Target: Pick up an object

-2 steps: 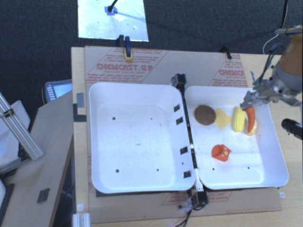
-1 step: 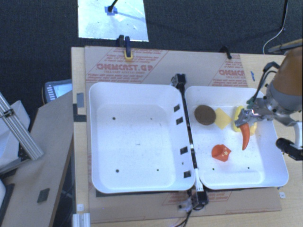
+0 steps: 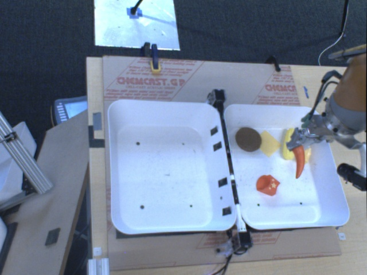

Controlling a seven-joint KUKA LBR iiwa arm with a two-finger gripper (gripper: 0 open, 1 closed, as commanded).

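White plastic forms the two shallow bins that sit side by side on the tabletop (image 3: 189,73), which is lined with printed cardboard. Nearest the camera, in the right bin (image 3: 287,211), a small red piece (image 3: 267,184) lies toward the front, roughly at five o'clock from the bin's centre line of objects. Farther back, an orange pepper-shaped object (image 3: 299,160) hangs or stands nearly upright, its pointed tip aimed toward six o'clock. Its upper end sits right at the end effector (image 3: 302,135), touching it or just under it; whether the pepper is actually between the fingers cannot be told from this angle, and the finger spacing cannot be made out either. Behind the pepper, at its eleven o'clock, a yellow object (image 3: 288,142) shows, partly hidden by the end effector. Another pale yellow piece (image 3: 269,143) lies just beside it at nine o'clock, touching or nearly touching a round brown object (image 3: 248,138) farther to nine o'clock. The grey arm (image 3: 350,105) with its orange band comes in from three o'clock. The left bin (image 3: 166,171) lies at nine o'clock from all this. Beyond the bins, at twelve o'clock, a yellow clamp (image 3: 155,62) grips the far cardboard edge, and a shiny metal sheet (image 3: 137,16) lies on dark carpet.
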